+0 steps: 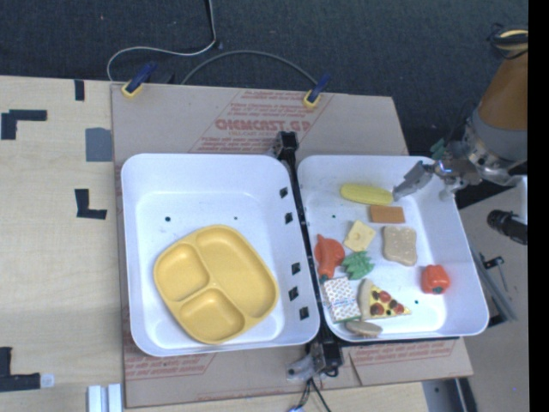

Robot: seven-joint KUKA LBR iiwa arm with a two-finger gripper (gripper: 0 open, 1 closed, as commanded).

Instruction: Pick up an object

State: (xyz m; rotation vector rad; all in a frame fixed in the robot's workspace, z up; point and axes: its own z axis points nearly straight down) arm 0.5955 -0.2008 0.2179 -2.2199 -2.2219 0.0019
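The right bin [455, 230] holds several toy foods: a yellow banana-like piece [367, 194], an orange block [387, 215], a cheese wedge [361, 235], a tan bread slice [400, 245], a red pepper [435, 279], an orange-red piece [328, 254], a green piece [358, 266], a speckled white packet [340, 298] and a pizza slice [382, 302]. My gripper [426, 184] hovers over the bin's upper right corner, just right of the banana-like piece. Its fingers stand apart, open, with nothing between them.
The left bin [154, 187] holds a yellow divided plate [214, 281]. Both bins rest on a cardboard sheet [249, 123] clamped at the back. A black cable [206, 24] runs behind it. A small beige item [364, 328] lies at the right bin's front edge.
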